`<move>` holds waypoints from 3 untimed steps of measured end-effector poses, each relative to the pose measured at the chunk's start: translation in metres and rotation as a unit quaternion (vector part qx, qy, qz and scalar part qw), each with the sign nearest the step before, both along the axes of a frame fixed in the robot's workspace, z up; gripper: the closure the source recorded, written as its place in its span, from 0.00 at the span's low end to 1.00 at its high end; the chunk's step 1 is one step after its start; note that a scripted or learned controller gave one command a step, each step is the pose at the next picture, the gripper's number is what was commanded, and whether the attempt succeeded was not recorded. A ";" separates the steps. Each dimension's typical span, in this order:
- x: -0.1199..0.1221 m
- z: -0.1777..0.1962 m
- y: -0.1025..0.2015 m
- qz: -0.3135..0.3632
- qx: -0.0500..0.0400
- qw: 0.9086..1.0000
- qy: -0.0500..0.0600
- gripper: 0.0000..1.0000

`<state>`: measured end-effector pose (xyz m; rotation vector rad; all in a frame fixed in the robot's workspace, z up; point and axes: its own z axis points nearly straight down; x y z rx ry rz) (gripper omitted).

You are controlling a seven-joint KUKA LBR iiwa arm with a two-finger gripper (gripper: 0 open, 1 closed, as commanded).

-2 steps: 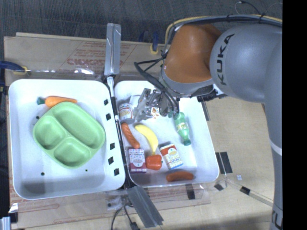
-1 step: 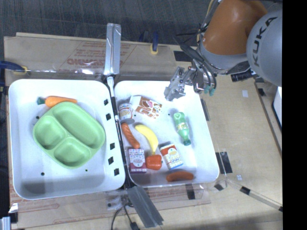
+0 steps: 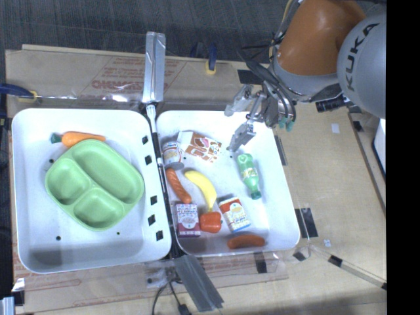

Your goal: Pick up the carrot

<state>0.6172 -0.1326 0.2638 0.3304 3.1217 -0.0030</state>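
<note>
Nearest to the camera lies a reddish sausage (image 3: 247,241) at the front wall of the right bin (image 3: 283,205), and just behind it stand a small can with a red label (image 3: 234,214), a red tomato-like piece (image 3: 210,222) and a small dark red carton (image 3: 187,218). Behind these I see a yellow banana (image 3: 202,187) lying at a slant, with an orange hot dog (image 3: 178,186) just beside it on the left. A green bottle (image 3: 249,174) lies on its side to the right of the banana, apart from it. Farther back are a small tin (image 3: 170,152) near the dividing wall and a white and brown snack box (image 3: 200,146) beside it. My gripper (image 3: 252,118) hangs over the back right part of this bin, above the bottle's cap end, and its two fingers are spread apart with nothing between them. The carrot (image 3: 80,137) is in the left bin (image 3: 26,195), well apart from my gripper; it lies near the back wall, orange with a green end pointing left, just beside the back edge of a green divided plate (image 3: 94,183) that lies at a slant in the middle of that bin.
</note>
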 end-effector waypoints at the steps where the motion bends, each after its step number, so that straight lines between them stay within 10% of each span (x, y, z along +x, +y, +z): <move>1: 0.026 -0.059 0.061 -0.001 0.001 1.000 0.001 0.00; 2: -0.054 -0.072 0.069 0.068 0.001 0.998 0.002 0.00; 3: -0.008 -0.161 0.033 0.095 0.001 0.995 -0.001 0.00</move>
